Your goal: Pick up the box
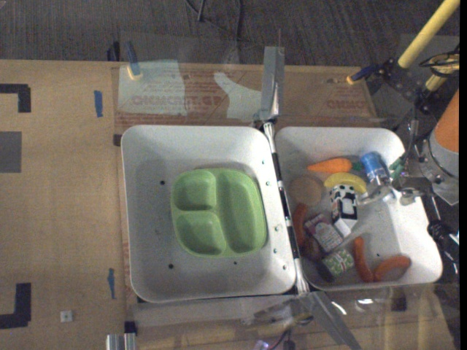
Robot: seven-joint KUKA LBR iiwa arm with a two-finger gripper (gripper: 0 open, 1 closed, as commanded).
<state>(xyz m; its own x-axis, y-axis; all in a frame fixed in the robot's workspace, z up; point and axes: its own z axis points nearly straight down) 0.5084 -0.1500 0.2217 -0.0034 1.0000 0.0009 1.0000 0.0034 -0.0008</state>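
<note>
Reaching in from the right edge of the bench, the grey arm with its orange band (451, 126) sets the gripper (387, 190) low over the right bin (419, 265), near that bin's far right corner. Whether it is spread or closed cannot be told at this slant, and nothing can be seen caught in it.

Two white bins sit side by side. The left bin (146, 217) carries one thing, a green divided tray (217, 211) with three compartments, lying near the bin's middle.

The right bin holds a cluster along its left and middle. One black-and-white box (344, 200) lies near the bin's centre, just beside the gripper's tip and touching a yellow banana (345, 183) on its far side. One orange carrot (329, 166) lies beyond the banana, and one blue can (373, 166) rests towards the far right corner. One purple packet (322, 232) and one green packet (338, 262) lie nearer the front edge. Three reddish sausages are countable: one (300, 223) along the left wall, two (363, 259) (392, 267) near the front edge.
</note>
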